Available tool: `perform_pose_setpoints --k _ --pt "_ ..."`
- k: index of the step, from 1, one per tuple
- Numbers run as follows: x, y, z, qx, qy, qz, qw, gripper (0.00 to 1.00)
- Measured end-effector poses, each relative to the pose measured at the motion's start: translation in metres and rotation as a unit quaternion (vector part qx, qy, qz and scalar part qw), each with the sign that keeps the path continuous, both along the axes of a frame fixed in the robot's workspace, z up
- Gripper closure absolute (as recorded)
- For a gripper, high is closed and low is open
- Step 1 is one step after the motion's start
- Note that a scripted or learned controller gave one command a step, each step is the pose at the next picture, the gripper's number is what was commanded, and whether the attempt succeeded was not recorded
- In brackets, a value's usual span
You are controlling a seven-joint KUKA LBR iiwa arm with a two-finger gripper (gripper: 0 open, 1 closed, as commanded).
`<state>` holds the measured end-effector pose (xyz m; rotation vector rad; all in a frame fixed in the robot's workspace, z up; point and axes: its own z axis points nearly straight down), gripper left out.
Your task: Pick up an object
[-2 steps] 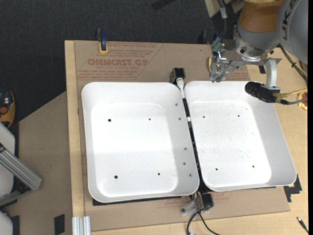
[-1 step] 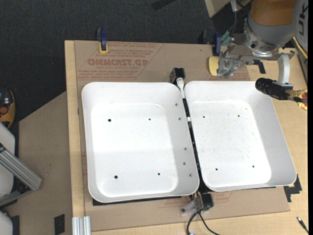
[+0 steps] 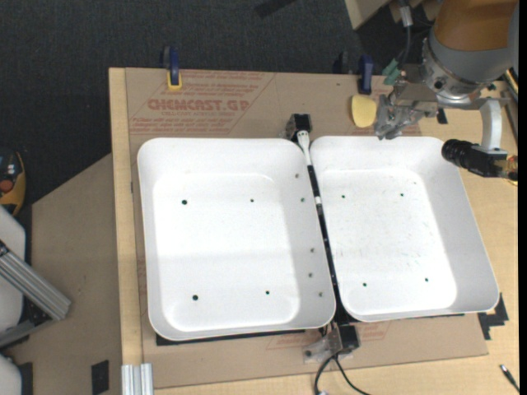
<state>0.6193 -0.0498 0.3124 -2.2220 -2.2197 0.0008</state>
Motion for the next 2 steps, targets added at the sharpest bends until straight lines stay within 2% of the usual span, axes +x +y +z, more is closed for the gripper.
perform_pose_setpoints --k 1,2 --pt "0.020 0.093 -0.044 0.0019 0.002 0.005 1.0000 1.00" --pt "0.006 0.102 -0.009 0.0003 -0.003 0.002 1.0000 1.00"
